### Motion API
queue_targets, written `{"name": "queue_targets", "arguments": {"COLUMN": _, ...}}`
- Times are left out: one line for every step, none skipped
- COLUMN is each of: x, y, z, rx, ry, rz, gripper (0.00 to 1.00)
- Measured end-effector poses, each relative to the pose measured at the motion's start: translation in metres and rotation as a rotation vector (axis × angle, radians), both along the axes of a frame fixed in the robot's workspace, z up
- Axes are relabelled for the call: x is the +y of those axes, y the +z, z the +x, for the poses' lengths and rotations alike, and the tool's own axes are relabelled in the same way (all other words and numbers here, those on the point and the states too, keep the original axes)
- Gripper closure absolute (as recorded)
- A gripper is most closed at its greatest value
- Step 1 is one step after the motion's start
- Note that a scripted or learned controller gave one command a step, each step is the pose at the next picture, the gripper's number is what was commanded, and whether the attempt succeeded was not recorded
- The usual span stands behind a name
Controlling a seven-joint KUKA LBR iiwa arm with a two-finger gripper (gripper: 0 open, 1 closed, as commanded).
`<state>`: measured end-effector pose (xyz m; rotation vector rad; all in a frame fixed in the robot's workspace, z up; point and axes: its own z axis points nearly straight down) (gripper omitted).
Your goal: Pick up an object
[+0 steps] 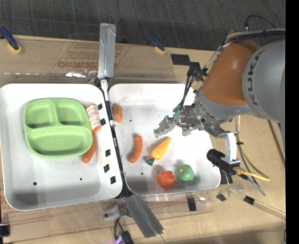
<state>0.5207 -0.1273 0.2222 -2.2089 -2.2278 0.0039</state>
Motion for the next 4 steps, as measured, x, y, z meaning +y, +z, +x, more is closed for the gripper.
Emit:
{"name": "queue_targets", "arguments": {"x": -0.05, "y": -0.13, "z": -0.008, "rx": -0.004, "ry": 0.258, "rz": 0.0, "gripper": 0.0}}
{"name": "queue_targets", "arguments": {"x": -0.05, "y": -0.121, "z": -0.008, "rx": -0.003, "ry": 0.262, "rz": -0.001, "gripper": 1.0}}
{"name": "queue_targets", "arguments": {"x": -0.084, "y": 0.018, "z": -0.013, "rx": -0.007, "ry": 0.37, "rz": -0.002, "gripper": 1.0}}
{"name": "queue_targets", "arguments": {"x": -0.031, "y": 0.007, "z": 0.067, "rx": -0.002, "ry": 0.205, "rz": 0.0, "gripper": 1.0}}
